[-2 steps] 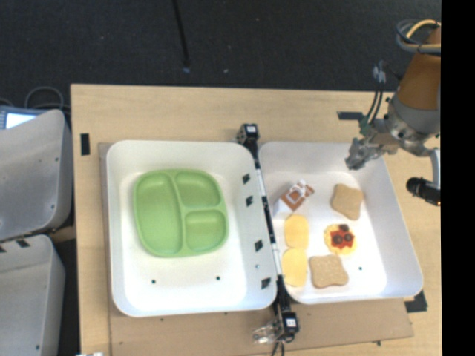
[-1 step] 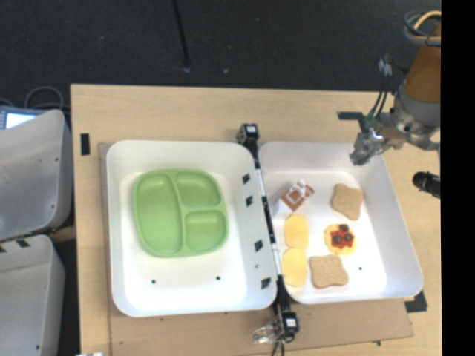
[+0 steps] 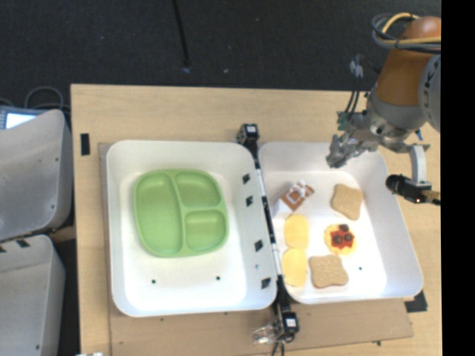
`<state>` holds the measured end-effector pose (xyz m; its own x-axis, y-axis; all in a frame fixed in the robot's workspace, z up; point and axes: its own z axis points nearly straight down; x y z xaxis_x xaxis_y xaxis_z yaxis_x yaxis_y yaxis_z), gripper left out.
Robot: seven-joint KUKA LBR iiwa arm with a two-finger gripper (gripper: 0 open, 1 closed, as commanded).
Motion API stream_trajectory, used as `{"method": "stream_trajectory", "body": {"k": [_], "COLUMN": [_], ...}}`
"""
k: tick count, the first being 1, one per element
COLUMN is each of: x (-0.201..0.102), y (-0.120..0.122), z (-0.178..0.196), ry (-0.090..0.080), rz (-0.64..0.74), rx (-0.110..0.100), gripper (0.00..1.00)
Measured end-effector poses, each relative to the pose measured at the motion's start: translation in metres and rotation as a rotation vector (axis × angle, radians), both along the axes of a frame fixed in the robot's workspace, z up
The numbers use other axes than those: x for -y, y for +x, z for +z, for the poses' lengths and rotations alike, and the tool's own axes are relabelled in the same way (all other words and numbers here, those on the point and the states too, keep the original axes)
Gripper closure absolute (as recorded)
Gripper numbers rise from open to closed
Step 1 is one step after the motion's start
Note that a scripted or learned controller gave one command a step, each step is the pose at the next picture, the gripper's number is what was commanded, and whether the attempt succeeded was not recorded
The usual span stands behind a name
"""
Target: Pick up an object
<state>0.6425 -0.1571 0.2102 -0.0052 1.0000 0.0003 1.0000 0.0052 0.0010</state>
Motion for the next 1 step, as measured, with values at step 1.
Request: {"method": "stream_trajectory", "body": {"k": [1], "x": [-0.0510], "y": [0.0056], "z": [-0.0050], "ry": [0.000], "rz": [0.000], "rx": [0.000], "gripper": [1.00]}}
